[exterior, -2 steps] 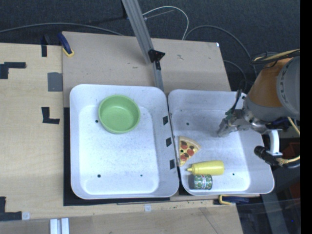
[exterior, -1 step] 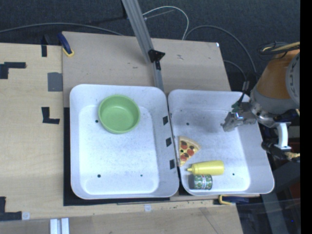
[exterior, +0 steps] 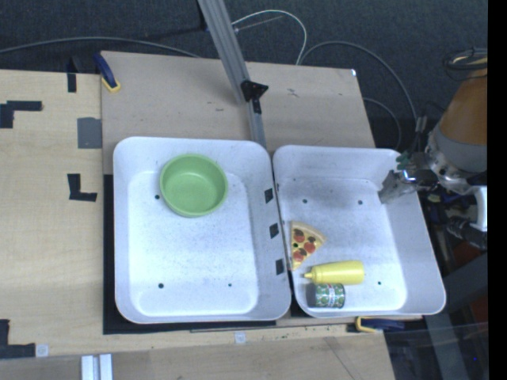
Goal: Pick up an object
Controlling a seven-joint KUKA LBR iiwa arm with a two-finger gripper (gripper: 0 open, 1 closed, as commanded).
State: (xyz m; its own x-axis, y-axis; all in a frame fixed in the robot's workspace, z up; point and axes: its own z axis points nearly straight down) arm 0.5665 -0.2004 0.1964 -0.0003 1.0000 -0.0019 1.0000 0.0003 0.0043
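Bowl [exterior: 193, 184] in L bin [exterior: 127, 236]; pizza slice [exterior: 304, 244], bottle [exterior: 336, 272], can [exterior: 327, 295] in R bin [exterior: 412, 244].

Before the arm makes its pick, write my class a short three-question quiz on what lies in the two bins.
1. True or false: the green bowl sits in the left bin.
2. Which item lies closest to the right bin's near wall? A) pizza slice B) green can C) yellow bottle
3. Fill in: the tool hovers at the right bin's far ____ corner.

Key: 1 true; 2 B; 3 right.
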